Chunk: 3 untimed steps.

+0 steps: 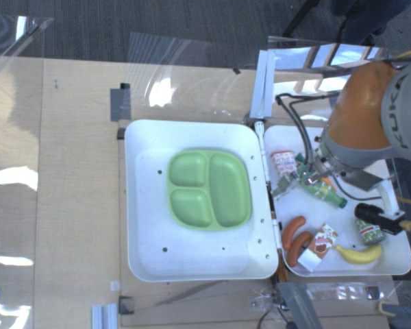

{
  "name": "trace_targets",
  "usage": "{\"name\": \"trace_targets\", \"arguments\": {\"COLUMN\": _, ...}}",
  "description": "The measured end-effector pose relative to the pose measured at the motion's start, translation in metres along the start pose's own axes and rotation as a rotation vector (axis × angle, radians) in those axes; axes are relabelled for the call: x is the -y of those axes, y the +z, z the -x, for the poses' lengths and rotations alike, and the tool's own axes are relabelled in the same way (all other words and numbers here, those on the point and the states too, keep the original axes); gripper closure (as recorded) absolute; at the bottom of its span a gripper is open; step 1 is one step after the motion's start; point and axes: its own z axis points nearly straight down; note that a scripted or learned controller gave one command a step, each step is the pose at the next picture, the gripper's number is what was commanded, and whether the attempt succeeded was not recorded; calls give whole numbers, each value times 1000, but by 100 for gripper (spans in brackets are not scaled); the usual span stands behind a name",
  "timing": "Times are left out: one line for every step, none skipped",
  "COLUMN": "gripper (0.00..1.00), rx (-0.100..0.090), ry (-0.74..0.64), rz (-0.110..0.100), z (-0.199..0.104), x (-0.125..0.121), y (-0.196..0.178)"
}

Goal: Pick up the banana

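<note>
Gripper (312,172) hangs low over the middle of the right bin (288,139), just above a green bottle (323,188), and its working end is too tangled with cables and shadow to tell whether it is spread or closed; nothing can be seen held in it. Behind it the arm (362,108), with its orange band, bulks over the bin's upper right part. Beside it, the left bin (140,204) carries a green divided plate (209,187) in its middle. Smaller things crowd the right bin: two reddish sausages (294,237) at the near left, a small carton (322,242) just beside them, a crumpled packet (284,162) toward the far left, and a dark can (371,230) toward the right. The banana (360,254) lies flat along the near edge of the right bin, between the carton and the can, close to both and curving up at its ends; it sits well apart from the gripper. It looks light, probably a toy or a ripe fruit; in either case the skin is smooth and rounded, so it could roll or squirt out of a pinch. If real, it is soft and would bruise under hard pressure. The best hold is likely across the thick middle, squeezing across the narrow width, away from the tapered tips and the bin wall.
</note>
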Motion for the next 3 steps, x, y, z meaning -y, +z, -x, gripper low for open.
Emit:
{"name": "trace_targets", "arguments": {"gripper": 0, "rx": 1, "ry": -98, "rz": 1, "z": 34, "x": -127, "y": 1}}
{"name": "trace_targets", "arguments": {"gripper": 0, "rx": 1, "ry": -98, "rz": 1, "z": 34, "x": -128, "y": 1}}
{"name": "trace_targets", "arguments": {"gripper": 0, "rx": -1, "ry": -111, "rz": -1, "z": 12, "x": 37, "y": 0}}
